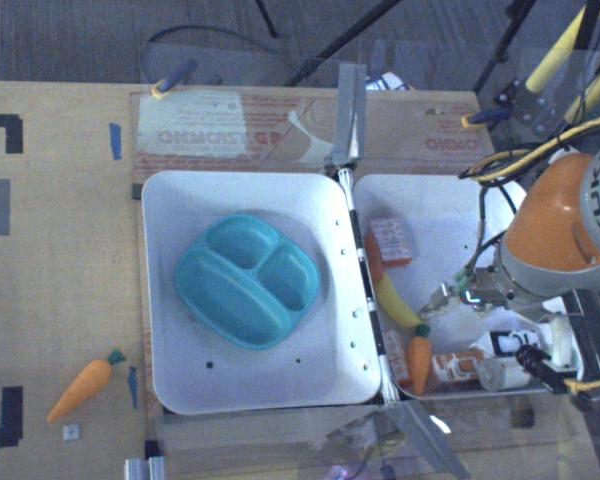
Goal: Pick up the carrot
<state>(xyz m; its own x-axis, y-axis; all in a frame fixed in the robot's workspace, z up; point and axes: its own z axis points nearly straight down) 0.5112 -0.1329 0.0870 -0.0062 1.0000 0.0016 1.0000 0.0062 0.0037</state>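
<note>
- One gripper [458, 294] low over the right bin [450, 208], brought in from the right on the grey-and-orange arm [550, 230]. Spread or pressed together: cannot tell at this size. Nothing seen pinched.
- Just left of it, a banana [395, 303] lying slantwise, its lower end close to the carrot's green top.
- Below and left of the gripper, near but apart: the carrot [418, 363], leaf end up in the view, tucked into the bin's near left corner beside the divider.
- Probably an awkward spot for a grasp, hemmed by the wall on one side and an orange-and-white packet [458, 365] close on the other.
- Farther up the same wall, a red box [390, 240]; farther right, a white bottle [528, 353] on its side.
- Across the divider, the left bin [180, 208] bearing a blue divided plate [247, 280].
- Well apart, on the worktop [50, 268] at lower left, a second carrot [80, 388] lying free, likely outside this approach.
</note>
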